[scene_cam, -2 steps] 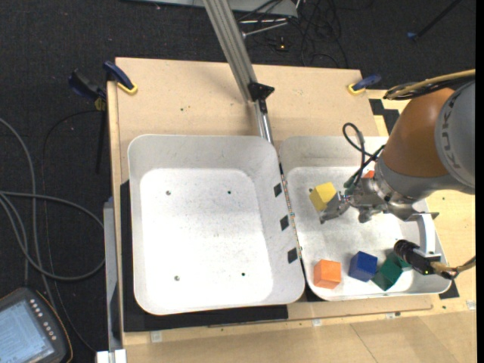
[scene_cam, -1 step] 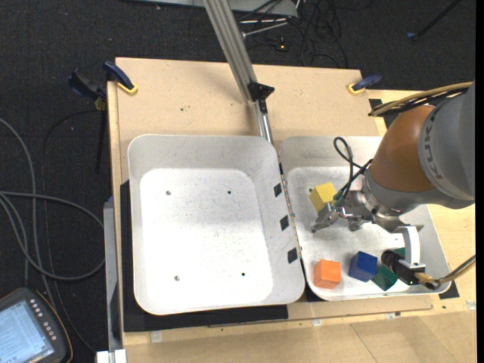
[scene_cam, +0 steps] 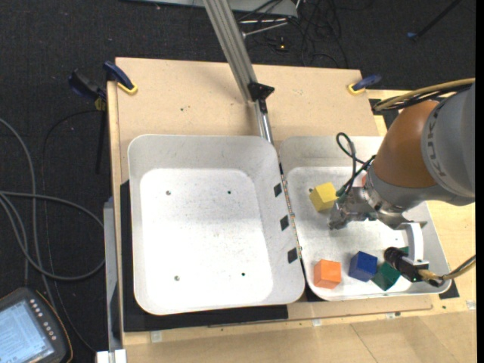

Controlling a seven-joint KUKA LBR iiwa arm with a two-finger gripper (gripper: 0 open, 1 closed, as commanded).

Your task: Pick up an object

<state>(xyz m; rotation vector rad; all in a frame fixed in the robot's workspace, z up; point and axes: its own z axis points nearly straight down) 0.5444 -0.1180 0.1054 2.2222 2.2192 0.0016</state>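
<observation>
- Nearest the lens, along the right bin's (scene_cam: 302, 174) lower edge: orange block (scene_cam: 327, 273), blue block (scene_cam: 363, 265), green block (scene_cam: 387, 276), close together.
- Farther up, yellow block (scene_cam: 324, 196), small and cube-like, tilted, alone on the bin floor.
- Just right of it, end effector (scene_cam: 338, 219) lowered under the grey arm (scene_cam: 423, 157); finger spread impossible to tell.
- Left bin (scene_cam: 151, 157) alongside on the worktop (scene_cam: 197, 89).

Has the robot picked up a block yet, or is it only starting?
Only starting, it looks like. All four things lie in the right white bin: the yellow cube, the orange cube, the blue cube and the green block. The tool is down in that bin, right beside the yellow cube. Nothing looks lifted, so the grab and the lift are left.
</observation>
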